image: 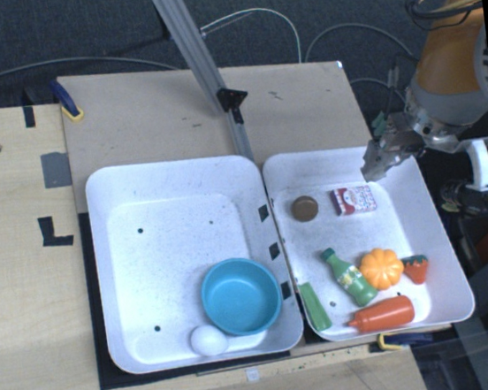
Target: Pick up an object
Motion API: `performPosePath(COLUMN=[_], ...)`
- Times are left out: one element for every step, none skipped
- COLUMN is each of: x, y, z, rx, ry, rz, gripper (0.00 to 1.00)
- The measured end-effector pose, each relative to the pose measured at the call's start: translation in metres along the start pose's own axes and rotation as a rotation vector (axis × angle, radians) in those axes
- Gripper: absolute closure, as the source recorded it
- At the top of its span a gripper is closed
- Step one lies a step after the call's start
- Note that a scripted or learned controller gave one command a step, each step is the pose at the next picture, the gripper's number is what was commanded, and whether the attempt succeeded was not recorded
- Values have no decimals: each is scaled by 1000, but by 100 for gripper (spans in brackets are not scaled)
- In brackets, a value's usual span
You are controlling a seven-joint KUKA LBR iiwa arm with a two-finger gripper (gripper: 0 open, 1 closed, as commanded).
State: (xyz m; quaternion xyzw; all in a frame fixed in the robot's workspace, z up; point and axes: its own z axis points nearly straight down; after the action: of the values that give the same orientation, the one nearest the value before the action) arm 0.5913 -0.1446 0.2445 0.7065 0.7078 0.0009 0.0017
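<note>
The right bin [407,213] holds a brown round piece [305,208], a red and white carton [353,199], a green bottle [348,276], an orange pumpkin [381,268], a small red piece [416,269], a red carrot-like piece [384,314] and a green stick [314,306]. My gripper [376,167] hangs over the bin's far right part, just above and right of the carton. Nothing shows between its fingers.
The left bin [139,212] contains a blue bowl [240,294] and a white ball [208,339] near its front edge. A grey pole [199,53] slants up from the bench behind the bins. Cables lie at the back right.
</note>
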Motion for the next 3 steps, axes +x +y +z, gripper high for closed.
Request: performPosePath(x=[41, 99, 154], y=[-15, -37, -51], z=[5, 9, 2], rx=[6, 8, 6], ry=[2, 3, 3], rz=[-2, -5, -6], gripper=[100, 100, 100])
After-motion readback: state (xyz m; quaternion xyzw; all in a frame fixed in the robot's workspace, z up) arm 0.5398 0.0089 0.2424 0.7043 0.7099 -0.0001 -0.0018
